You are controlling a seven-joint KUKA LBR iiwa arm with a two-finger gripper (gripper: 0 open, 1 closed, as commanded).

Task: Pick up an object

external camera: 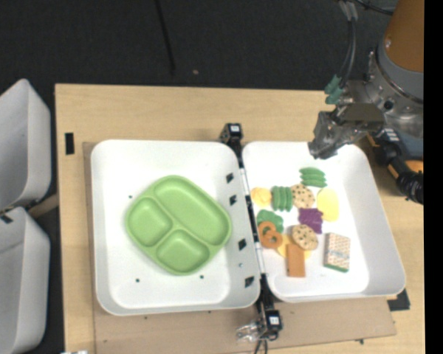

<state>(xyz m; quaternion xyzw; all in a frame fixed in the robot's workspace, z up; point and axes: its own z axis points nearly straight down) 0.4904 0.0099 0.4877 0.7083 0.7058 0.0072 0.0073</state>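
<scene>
On the bench (74,198), the jaws (323,147) hang over the right bin's (380,220) rim at about eleven o'clock, spread or pressed together one cannot tell, and the small toy foods (303,223) lie inside it, while the green plate (179,224) sits in the left bin (107,271).

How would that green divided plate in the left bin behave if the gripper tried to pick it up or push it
The green plate looks like moulded plastic, so probably stiff and light for its size. It lies flat and wide in the left bin, so it likely wouldn't roll or tip; a push would probably slide it. Its smooth, low rim may be slippery for the gripper.
</scene>
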